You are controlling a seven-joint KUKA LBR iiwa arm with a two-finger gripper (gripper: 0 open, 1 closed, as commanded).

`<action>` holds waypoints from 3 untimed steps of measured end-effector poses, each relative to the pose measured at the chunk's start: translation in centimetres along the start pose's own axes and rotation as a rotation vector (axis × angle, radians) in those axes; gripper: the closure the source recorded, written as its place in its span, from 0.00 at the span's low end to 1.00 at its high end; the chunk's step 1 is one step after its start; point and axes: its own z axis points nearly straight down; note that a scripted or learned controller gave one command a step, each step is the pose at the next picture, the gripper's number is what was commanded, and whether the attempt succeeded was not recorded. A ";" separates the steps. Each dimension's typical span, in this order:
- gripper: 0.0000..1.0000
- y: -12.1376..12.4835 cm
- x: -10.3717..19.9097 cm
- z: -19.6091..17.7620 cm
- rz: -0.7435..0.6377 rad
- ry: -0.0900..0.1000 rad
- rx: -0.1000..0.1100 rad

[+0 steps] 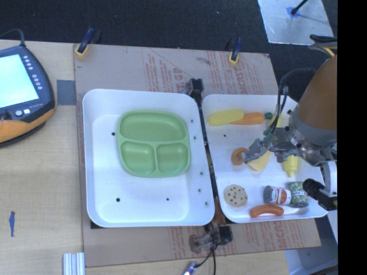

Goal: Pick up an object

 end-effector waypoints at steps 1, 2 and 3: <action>0.00 4.9 0.6 11.3 -0.002 -0.002 0.001; 0.00 6.2 -0.2 11.2 -0.001 -0.002 -0.002; 1.00 6.2 -0.3 10.2 -0.004 -0.004 0.000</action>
